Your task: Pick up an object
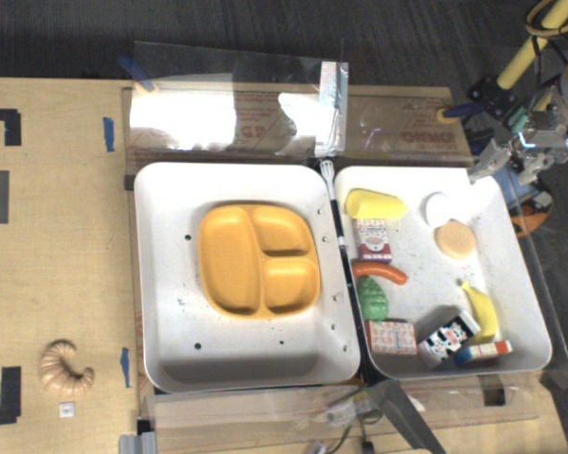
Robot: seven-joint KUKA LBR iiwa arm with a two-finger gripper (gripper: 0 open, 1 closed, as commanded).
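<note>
Well, gripper [540, 145] at far right beyond right bin [535, 320], blurred amid cables (finger state: cannot tell); toy food heaped in bin, near pieces overlapping.

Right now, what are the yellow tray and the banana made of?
The yellow tray looks like smooth matte plastic: one even colour with rounded moulded compartments. The banana is probably a plastic toy, since it is evenly yellow and slightly shiny, though that's hard to tell.

Right bin [521, 253]: banana [481, 310], hot dog [381, 273], yellow block [375, 203], round tan item [455, 239], possibly cookie.
</note>
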